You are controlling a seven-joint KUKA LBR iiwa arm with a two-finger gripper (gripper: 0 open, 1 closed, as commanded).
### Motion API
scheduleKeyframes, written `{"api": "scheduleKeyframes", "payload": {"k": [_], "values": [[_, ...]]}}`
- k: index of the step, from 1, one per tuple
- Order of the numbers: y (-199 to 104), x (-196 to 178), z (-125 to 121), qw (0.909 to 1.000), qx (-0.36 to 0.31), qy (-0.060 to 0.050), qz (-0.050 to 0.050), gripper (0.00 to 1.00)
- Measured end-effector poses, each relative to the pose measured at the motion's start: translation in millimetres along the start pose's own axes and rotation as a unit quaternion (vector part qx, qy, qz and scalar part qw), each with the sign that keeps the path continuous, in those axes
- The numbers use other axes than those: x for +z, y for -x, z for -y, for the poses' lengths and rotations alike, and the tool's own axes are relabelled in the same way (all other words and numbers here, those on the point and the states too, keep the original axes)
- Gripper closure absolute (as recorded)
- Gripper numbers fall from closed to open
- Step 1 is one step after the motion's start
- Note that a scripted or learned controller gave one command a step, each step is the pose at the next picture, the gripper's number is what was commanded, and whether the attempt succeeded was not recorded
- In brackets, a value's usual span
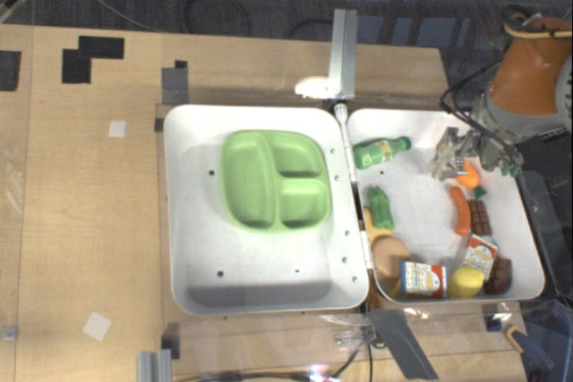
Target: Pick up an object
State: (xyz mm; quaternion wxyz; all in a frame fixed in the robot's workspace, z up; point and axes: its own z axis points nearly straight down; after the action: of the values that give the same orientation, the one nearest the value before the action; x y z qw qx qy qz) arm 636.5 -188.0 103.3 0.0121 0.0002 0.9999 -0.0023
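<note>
Several small toy foods crowd my right bin [421, 192]; nearest is the orange sausage [460, 210] by its right wall, beneath my gripper [466, 158] (grip state unclear). Probably light, stiff, slick plastic; I'd pinch across its middle.

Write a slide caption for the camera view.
Gripper over the right bin of toy food; green divided tray in the left bin.
</note>
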Motion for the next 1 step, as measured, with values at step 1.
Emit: {"api": "scheduleKeyframes", "payload": {"k": [1], "values": [[-0.1, 0.4, -0.4, 1.0, 0.0, 0.0, 0.0, 0.0]]}}
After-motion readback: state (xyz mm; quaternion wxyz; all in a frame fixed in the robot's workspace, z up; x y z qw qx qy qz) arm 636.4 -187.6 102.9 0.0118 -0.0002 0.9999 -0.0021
